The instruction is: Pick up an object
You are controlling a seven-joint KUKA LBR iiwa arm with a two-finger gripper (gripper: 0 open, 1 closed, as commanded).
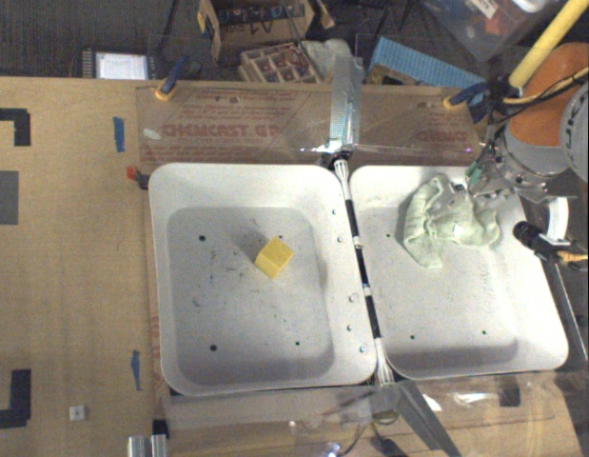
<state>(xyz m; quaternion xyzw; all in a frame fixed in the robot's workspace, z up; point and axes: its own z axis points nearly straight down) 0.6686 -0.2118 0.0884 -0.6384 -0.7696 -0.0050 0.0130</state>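
Pincer (481, 181): at cloth's 2 o'clock edge; spread or pressed, cannot tell.
Cloth (444, 223): soft, light, crumpled; likely best pinched at a raised fold.

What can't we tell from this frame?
- Gripper: in the camera view it sits at the upper right edge of the pale green cloth; whether it has any fabric is not readable, since the wrist covers it from above.
- Arm: cut off by the right edge.
- Under the cloth: its folds hide that part of the right bin.
- Yellow block in the left bin: too small to read its material.
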